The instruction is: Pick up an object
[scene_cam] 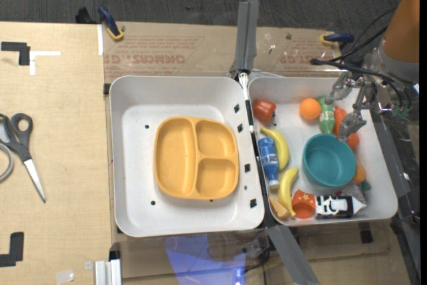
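**End effector over the right bin's far right corner**

You have the end effector (351, 107) low at the upper right of the right bin (383, 210). Its metal fingers (354, 122) stand apart, nothing between them. One tip is just beside a green item (327, 118) and a red-orange piece (341, 120); contact is hard to judge at this slant.

Right bin contents you can pick from:
- orange ball (309, 109), left of the green item
- teal bowl (329, 160), mid-bin, just below the fingers
- red pepper-like toy (265, 110), upper left
- two bananas (278, 145), with a blue bottle (268, 159) alongside them
- red cup (303, 203) and a black-and-white carton (337, 206) along the near wall

Left bin (127, 163): a yellow divided plate (197, 158), flat, central.

Scissors (23, 150) lie on the counter (60, 210), well left of both bins.
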`<state>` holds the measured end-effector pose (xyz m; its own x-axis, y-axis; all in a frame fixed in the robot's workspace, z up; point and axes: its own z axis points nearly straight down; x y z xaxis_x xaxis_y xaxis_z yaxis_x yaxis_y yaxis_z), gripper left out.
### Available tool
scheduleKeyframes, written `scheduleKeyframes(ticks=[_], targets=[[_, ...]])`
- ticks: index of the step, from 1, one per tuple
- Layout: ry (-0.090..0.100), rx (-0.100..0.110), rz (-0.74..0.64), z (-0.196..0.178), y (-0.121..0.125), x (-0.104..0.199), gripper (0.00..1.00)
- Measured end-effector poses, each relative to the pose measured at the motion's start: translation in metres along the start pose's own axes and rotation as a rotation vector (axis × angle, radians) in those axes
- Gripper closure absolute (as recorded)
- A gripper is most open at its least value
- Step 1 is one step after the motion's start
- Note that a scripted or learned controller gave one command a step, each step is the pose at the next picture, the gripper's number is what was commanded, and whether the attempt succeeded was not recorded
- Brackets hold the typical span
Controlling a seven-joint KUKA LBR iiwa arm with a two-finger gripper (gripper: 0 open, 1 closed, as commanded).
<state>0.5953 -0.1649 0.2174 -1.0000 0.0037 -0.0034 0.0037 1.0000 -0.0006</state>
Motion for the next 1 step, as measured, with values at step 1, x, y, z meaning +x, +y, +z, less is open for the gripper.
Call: scheduleKeyframes(ticks=[1], targets=[[-0.002,0.0,0.137,0.124,0.0302,-0.0326,0.0]])
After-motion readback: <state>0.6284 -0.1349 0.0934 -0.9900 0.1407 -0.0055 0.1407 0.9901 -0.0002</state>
